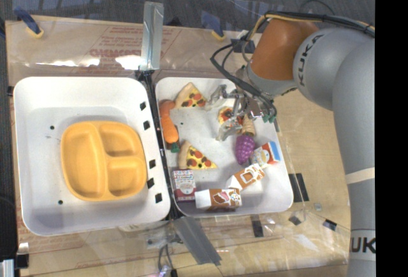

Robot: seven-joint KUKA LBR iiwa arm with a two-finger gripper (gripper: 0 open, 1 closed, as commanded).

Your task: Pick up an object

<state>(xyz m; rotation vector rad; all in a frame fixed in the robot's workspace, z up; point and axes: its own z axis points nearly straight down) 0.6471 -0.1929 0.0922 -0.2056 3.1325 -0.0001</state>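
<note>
- The gripper [231, 115] reaches down into the upper part of the right bin [280, 188]; whether it grasps anything cannot be told.
- A small red and yellow toy [225, 115] lies right at its tip.
- A purple grape bunch [245, 148] lies just below it.
- A pizza slice [190, 97] lies to its left, beside a carrot [169, 124].
- A second pizza slice [195, 158] and small cartons [218, 198] lie nearer the bin's lower edge.
- A yellow divided tray [102, 159] sits in the left bin [38, 94].
</note>
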